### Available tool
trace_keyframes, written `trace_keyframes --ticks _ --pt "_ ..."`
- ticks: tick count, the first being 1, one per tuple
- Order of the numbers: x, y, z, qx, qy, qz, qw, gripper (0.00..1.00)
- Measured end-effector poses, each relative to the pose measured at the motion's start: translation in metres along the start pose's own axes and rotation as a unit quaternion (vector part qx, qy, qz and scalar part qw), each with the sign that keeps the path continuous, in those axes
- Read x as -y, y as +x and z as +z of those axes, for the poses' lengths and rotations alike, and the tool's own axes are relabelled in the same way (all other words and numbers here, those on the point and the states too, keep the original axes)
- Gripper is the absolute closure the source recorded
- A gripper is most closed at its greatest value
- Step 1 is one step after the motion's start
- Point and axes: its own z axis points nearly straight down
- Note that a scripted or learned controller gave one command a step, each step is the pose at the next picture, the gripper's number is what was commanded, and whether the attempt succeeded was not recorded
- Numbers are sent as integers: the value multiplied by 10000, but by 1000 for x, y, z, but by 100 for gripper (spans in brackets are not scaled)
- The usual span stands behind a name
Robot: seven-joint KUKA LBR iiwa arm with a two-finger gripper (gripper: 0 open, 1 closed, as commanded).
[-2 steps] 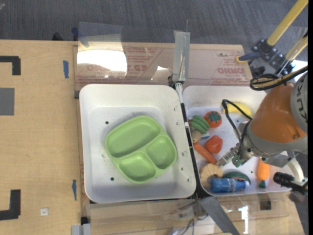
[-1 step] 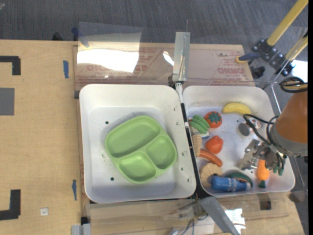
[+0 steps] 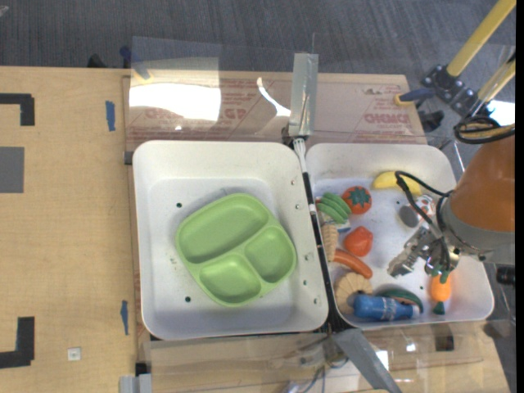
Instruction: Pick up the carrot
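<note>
Carrot: small, orange with a green top, located in the right bin near that bin's front right corner. It stands roughly upright in the picture, green end uppermost, directly below the gripper.

Camera view, arm: the grey arm with its orange band enters from the right and reaches over the right bin. The gripper hangs over the bin's right half, just above the carrot. The green top of the carrot meets the lower end of the gripper assembly; whether the fingers are released or clenched on the carrot cannot be told, as the metal parts overlap there.

Camera view, right bin contents: a yellow banana-shaped piece lies near the rear wall. A red tomato with a green cap sits beside a green ribbed vegetable at the bin's left side. Below these lie an orange-red piece, a red sausage-shaped piece and a tan ridged piece. A blue can lies on its side along the front wall, touching a dark green piece.

Camera view, left bin: it holds a green divided plate with three compartments, set at an angle.

Both bins rest side by side on the surface, which is brown board.
</note>
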Motion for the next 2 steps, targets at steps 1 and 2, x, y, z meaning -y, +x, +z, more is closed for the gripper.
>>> trace_keyframes --ticks 1,2 --pt "1 0 1 -5 5 5 10000 0" --pt "42 -34 30 19 -14 -470 9989 0"
